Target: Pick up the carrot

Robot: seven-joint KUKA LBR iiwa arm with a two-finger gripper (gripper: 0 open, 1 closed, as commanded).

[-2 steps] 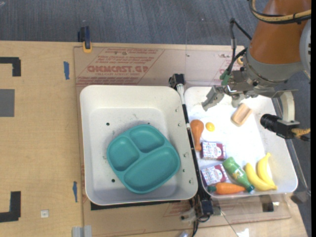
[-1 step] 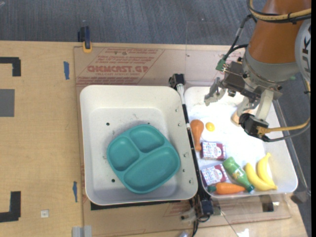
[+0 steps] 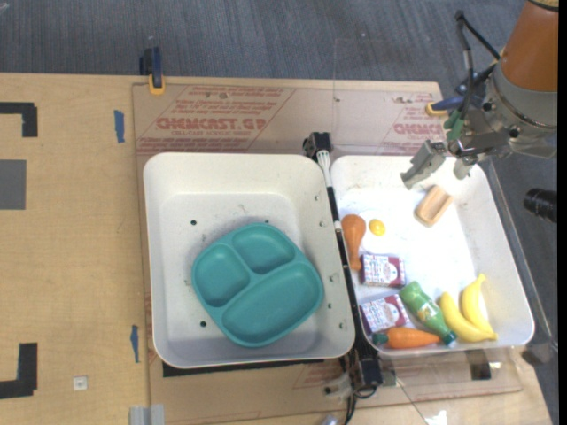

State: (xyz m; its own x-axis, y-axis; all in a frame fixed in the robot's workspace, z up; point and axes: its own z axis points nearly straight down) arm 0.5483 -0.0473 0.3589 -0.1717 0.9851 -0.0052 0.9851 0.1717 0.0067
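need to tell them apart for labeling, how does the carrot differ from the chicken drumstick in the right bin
The carrot is bright orange with a green tip; the drumstick is duller brown-orange with a pale end. The carrot lies sideways at the right bin's near edge, touching a maroon packet; the drumstick lies lengthwise along the left wall, farther back. Both are small tapered toy foods, lying flat.

Even, bright overhead light. Right bin [image 3: 509,237] floor nearly washed out white; soft shadow under the teal plate [image 3: 257,283] in the left bin [image 3: 168,237]. Slightly soft focus overall.
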